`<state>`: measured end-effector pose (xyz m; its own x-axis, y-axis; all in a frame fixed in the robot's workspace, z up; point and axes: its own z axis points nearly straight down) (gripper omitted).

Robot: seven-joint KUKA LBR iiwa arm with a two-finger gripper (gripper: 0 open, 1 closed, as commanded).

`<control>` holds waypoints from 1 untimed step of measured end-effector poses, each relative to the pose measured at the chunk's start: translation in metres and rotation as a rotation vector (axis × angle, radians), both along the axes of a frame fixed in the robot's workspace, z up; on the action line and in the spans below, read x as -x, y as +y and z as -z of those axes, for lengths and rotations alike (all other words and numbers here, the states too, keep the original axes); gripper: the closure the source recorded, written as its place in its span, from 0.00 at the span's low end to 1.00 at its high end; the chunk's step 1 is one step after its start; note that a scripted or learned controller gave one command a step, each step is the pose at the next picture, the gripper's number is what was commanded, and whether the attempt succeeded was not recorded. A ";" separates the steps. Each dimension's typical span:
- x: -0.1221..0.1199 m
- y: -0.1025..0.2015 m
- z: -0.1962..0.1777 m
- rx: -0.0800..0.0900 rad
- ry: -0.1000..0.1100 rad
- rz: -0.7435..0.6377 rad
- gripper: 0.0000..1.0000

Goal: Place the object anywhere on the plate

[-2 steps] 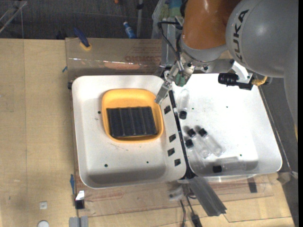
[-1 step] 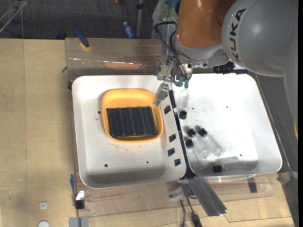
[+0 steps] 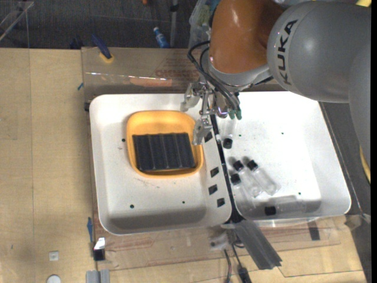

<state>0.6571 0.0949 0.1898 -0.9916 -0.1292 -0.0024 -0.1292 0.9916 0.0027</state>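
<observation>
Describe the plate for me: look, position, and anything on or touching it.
The plate is yellow-orange, squarish with rounded corners and a raised rim, plastic by its look. It lies flat in the left bin, toward its back right. A dark ribbed slab covers most of its floor. The gripper hangs at its right rim.

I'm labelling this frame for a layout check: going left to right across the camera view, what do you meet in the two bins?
Left bin's rim → yellow plate holding a dark ribbed object → gripper by the divider → small clear and black items in the right bin.
</observation>
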 end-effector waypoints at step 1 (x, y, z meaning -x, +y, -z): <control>-0.011 -0.053 -0.030 0.001 -0.009 -0.209 0.00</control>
<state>0.6683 0.0423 0.2202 -0.9433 -0.3318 -0.0107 -0.3319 0.9433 0.0002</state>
